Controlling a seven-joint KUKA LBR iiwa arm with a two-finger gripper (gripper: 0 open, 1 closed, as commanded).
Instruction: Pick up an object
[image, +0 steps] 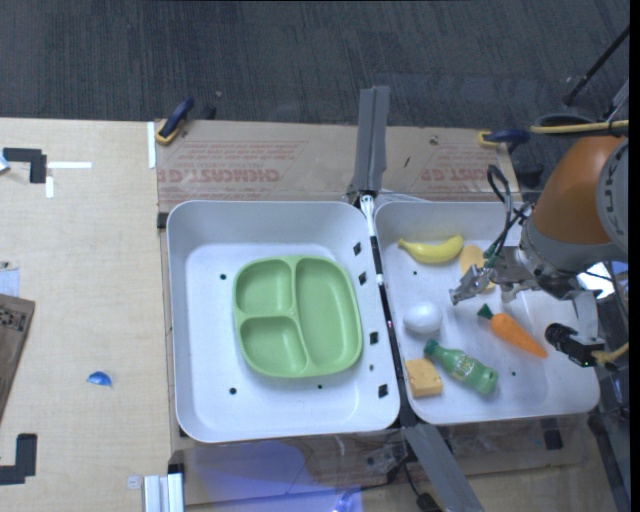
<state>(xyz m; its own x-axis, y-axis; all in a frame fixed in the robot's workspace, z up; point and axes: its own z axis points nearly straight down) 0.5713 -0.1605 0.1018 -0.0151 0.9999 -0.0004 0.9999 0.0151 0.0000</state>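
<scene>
Hanging just above the carrot (518, 335), the gripper (478, 288) had nothing in it; how wide it stood, I could not tell. It should drop straight and squeeze gently.

Slanted overhead view of both bins (185, 330)

Arm (585, 215): grey casing with a broad orange band above the wrist. Black cables loop along its upper side. Gripper (478, 290): bare grey metal, two slim fingers.
</scene>
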